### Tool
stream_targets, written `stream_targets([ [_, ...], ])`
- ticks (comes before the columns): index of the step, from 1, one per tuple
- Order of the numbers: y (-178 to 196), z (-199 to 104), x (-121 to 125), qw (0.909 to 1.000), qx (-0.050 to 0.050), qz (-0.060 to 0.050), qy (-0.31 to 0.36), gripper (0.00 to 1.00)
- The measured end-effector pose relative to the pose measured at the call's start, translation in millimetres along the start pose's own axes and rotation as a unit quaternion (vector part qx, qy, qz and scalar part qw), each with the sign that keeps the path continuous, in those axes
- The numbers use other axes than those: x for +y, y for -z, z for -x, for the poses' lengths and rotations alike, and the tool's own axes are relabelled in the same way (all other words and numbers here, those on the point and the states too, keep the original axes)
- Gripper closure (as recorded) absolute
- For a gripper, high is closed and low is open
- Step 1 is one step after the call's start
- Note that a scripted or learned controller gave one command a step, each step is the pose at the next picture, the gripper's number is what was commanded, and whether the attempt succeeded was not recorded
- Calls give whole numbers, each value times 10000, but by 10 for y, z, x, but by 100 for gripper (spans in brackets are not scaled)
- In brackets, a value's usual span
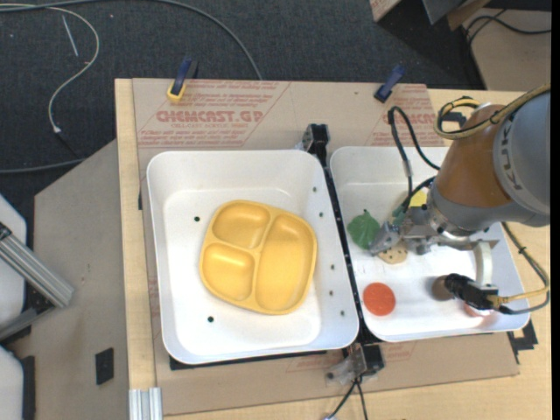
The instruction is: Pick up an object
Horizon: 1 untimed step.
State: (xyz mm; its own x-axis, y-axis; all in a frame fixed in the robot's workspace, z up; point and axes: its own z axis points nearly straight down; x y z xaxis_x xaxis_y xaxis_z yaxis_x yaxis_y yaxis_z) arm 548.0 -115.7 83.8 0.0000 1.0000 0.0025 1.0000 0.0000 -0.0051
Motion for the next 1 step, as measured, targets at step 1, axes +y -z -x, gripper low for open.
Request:
stream_targets([
  [1,122,-1,11,10000,0,19,-1,100],
])
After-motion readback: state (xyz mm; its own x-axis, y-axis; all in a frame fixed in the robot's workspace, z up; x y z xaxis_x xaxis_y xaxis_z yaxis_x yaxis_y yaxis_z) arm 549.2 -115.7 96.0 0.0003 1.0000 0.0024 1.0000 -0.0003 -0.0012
